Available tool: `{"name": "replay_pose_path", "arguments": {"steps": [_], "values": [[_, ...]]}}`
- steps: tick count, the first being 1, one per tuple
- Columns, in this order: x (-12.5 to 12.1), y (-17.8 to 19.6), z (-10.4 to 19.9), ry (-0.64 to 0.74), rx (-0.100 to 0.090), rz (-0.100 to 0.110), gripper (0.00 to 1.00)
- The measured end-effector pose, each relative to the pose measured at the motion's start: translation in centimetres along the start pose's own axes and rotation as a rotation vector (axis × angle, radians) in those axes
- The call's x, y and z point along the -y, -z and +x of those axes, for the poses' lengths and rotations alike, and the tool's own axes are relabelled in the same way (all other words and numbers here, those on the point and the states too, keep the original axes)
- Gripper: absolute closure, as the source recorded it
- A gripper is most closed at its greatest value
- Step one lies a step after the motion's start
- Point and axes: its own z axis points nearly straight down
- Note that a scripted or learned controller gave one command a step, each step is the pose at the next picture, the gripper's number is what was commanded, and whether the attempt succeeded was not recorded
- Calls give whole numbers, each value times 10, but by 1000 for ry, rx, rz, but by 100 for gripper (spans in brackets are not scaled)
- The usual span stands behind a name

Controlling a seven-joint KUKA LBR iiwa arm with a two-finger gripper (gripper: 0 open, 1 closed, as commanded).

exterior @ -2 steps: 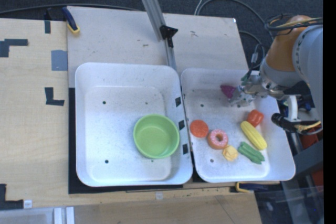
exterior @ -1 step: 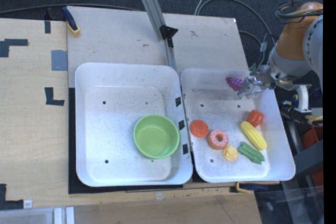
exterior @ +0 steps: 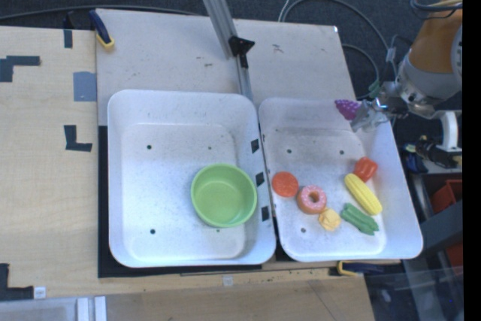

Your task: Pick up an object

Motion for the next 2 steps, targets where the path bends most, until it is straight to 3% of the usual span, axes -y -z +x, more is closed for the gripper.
{"name": "replay_pose_path", "arguments": {"steps": [1, 2], "values": [[4, 46, 6, 1, 0, -2, 100], [9, 54, 54, 5, -2, 2, 100]]}}
